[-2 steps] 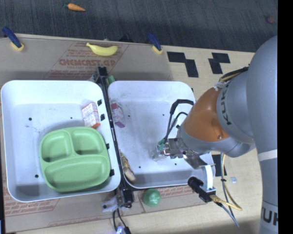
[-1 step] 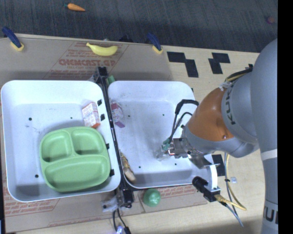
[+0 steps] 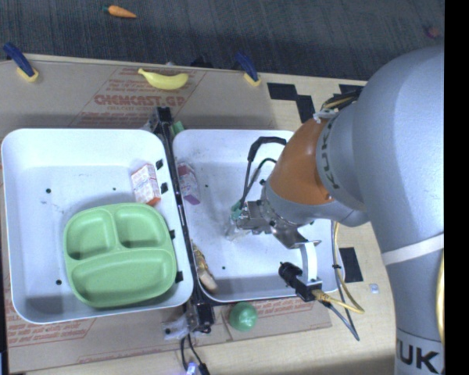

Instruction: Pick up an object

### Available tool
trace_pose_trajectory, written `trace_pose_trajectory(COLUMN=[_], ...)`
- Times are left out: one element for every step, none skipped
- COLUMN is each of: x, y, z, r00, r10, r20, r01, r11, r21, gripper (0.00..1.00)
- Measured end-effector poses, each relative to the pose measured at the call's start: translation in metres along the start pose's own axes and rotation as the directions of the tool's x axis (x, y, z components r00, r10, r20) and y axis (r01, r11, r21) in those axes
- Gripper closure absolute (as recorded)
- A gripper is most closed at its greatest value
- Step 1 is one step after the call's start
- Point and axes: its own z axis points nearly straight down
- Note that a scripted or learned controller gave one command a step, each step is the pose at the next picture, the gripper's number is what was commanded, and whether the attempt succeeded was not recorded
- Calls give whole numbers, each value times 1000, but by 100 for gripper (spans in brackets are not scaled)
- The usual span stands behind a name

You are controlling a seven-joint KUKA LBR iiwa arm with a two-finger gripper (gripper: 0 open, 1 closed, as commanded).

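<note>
Camera view, looking down at a slant on two shallow white bins set side by side on a cardboard-covered bench. Left bin (image 3: 16, 209): a light green divided tray (image 3: 121, 254) lies toward its near right corner, and a small red-and-white packet (image 3: 145, 183) lies just beyond the tray, near the wall shared with the other bin. Right bin (image 3: 219, 151): a small clear wrapped item (image 3: 187, 182) lies close to the dividing wall, and a slim tan object (image 3: 203, 272) lies along the near left corner. The grey arm (image 3: 391, 131) with its orange band (image 3: 301, 170) reaches in from the right, and its gripper (image 3: 242, 219) sits low over the middle of the right bin, with something small and greenish at its tip. Whether the jaws are open or closed, and whether they hold anything, cannot be told from this angle. Outside the bins: a yellow banana (image 3: 164, 77) rests on the cardboard at the far edge, a green ball (image 3: 243, 316) sits at the near edge just beside the right bin, and an orange carrot-like piece (image 3: 122, 11) lies on the dark floor beyond.
</note>
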Motion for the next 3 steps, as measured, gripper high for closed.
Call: trace_pose_trajectory(x=[-42,-96,-97], y=[-20,-36,-40], z=[-60,-24,-1], r00=[1000,1000,1000], r10=[4,5,3], r20=[1,0,0], r01=[-4,-5,-3], r11=[1000,1000,1000], r21=[-3,-1,-1], gripper=[100,100,100])
